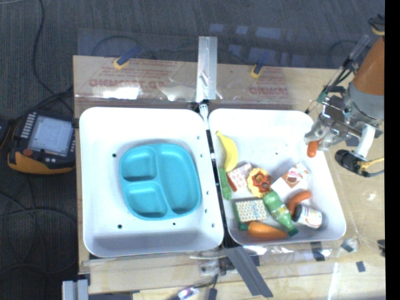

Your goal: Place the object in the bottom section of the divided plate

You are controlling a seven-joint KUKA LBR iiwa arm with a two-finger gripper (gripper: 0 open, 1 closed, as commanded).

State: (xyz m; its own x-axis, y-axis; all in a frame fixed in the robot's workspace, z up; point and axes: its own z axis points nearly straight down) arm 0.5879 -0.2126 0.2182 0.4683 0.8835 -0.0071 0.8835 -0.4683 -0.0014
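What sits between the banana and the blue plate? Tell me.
In the camera view, the two bins' meeting rims run between the banana and the plate; otherwise just white bin floor.

Two white bins sit side by side on the bench. The left bin (94,167) carries a blue divided plate (160,180) near its middle. The right bin (275,120) holds toy food crowded toward its front edge — a banana (227,150), a green bottle (277,208), a carrot (266,231), a can (309,217). The gripper (314,144) hangs at the right bin's back right corner — a small orange piece at its tip.
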